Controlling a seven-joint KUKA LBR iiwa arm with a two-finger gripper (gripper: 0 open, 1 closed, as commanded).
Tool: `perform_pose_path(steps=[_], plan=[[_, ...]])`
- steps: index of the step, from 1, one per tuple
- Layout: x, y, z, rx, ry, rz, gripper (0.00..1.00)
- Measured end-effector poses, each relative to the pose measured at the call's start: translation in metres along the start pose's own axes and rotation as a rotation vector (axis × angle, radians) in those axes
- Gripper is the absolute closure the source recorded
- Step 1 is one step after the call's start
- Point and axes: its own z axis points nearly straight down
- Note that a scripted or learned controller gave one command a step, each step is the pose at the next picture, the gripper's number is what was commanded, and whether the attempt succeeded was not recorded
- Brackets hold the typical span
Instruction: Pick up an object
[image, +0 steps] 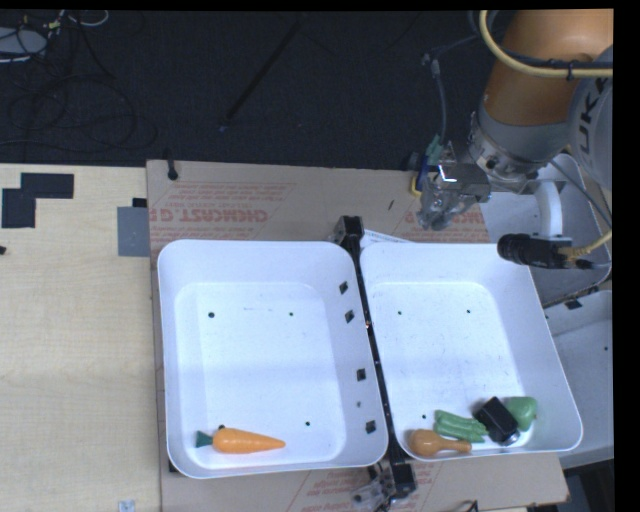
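Observation:
An orange carrot with a green top (248, 440) lies at the front left of the left bin (190, 270). In the front right corner of the right bin (520, 290) a small cluster lies together: a tan pear-shaped piece (438, 444), a green pod (460, 426), a black block (497, 420) and a rounded green piece (522, 408). My gripper (440, 212) hangs high beyond the back rim of the right bin, far from all of these, with nothing seen in it.
Both bins rest on a cardboard sheet (260, 205) on the pale wooden bench (70, 330). A black hinge strip (362, 340) runs between the bins. The grey and orange arm (545, 70) stands at the upper right.

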Motion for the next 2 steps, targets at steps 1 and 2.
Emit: perform_pose_path(steps=[1,2], plan=[[-0.030,-0.047,0.001,0.002,-0.005,0.013,1.00],[0.026,0.002,0.018,-0.002,-0.004,0.006,1.00]])
